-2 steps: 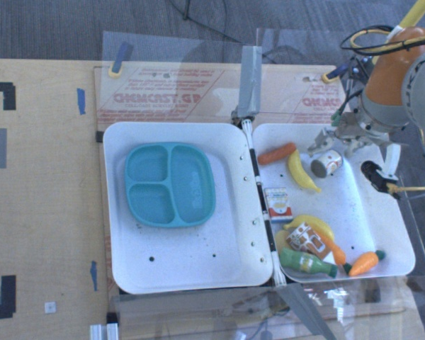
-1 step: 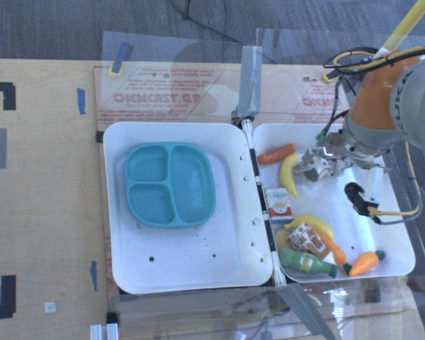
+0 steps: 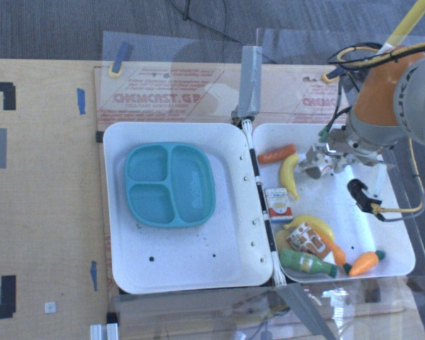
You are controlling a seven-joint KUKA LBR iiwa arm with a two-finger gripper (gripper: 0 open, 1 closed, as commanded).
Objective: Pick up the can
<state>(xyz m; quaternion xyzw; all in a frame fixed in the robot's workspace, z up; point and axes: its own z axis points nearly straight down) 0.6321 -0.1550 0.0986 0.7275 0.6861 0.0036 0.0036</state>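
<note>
hand hangs low over the back part of the right bin, just right of a banana; from this slant i cannot tell whether it is apart or together, and nothing can be seen clamped in it. grey arm with its orange band reaches in from the right above it.

what looks like the can, with a brown, red and white label, lies in the front part of that same bin, well apart from the hand. it sits in a tight pile: a second banana curves along its back edge, a green bottle lies on its side just in front of it, and a slim orange piece lies against its right side. a carrot lies further right, near the front rim. a small carton lies behind the pile by the bin's left wall, and an orange sausage-shaped toy lies at the back, just behind the first banana.

left bin holds a teal divided plate. both bins stand side by side on the pale wooden counter.
</note>
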